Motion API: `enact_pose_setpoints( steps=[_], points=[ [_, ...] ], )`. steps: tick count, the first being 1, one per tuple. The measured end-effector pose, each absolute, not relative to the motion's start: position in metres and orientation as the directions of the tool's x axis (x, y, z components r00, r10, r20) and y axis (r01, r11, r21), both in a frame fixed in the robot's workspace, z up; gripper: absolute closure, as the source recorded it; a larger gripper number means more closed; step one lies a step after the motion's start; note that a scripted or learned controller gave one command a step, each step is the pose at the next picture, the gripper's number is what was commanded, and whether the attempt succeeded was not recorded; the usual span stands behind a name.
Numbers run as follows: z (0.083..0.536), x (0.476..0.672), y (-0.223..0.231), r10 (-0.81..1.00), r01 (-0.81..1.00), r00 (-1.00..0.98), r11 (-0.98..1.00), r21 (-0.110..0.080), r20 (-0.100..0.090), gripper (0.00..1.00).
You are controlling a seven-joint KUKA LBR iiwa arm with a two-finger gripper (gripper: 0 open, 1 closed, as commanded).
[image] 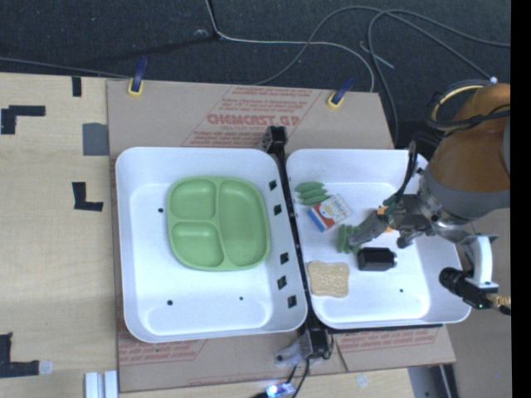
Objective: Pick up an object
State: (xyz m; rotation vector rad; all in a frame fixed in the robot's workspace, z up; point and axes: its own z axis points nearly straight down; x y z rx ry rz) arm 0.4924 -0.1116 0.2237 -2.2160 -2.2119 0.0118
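Note:
The right bin [415,301] holds several small objects. A green pea pod [311,191] lies near its back left, with a red, white and blue packet [329,212] just in front of it. A small green piece [343,238] sits mid-bin, a black block [376,259] is to its right, and a slice of toast [328,278] lies at the front left. My gripper [371,232] reaches in from the right, low over the bin. Its tip is right beside the green piece and just above the black block. Nothing is visibly held.
The left bin [141,305] carries a green divided plate [219,222]. A black divider with clips [286,222] runs between the bins. Cables [332,31] lie across the dark floor behind the bench. The grey and orange arm [469,164] covers the right bin's far right corner.

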Motion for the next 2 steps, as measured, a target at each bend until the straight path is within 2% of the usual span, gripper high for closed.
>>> enact_pose_setpoints(
  steps=[1,2],
  points=[
    [0.229,0.495,-0.111,1.0,1.0,-0.001,0.001,-0.002,0.001,0.0],
    [0.185,0.491,-0.11,1.0,1.0,0.0,0.0,-0.006,0.001,0.0]
  ],
)
